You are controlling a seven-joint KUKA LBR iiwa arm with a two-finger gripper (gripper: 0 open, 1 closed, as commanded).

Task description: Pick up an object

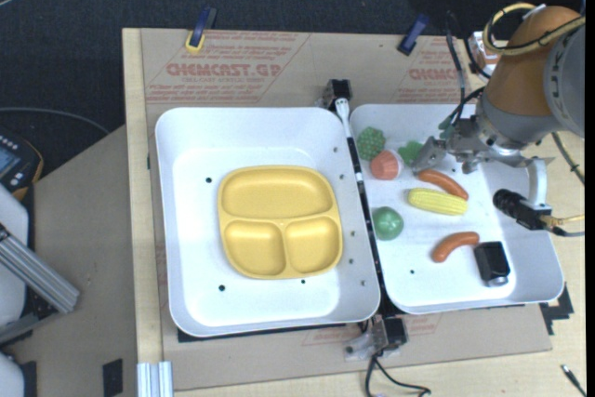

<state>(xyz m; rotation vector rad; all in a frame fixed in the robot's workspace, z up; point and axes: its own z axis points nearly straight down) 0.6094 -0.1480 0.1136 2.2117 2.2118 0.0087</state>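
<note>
The right bin [530,288] holds several toy foods. A green broccoli [371,142] and a red tomato [385,165] lie at its left side, with a small green piece [409,152] beside them. An orange sausage [442,183] lies above a yellow corn cob [437,201]. Lower down are a green ball [387,222], a second orange sausage [455,245] and a black block [492,261]. My gripper [433,155] hangs low over the upper middle of this bin, pointing left, just right of the small green piece and above the first sausage.
The left bin [186,293] holds a yellow divided plate [279,220]. A raised divider [358,191] runs between the two bins. The arm's grey and orange wrist [521,79] stands over the right bin's far right corner.
</note>
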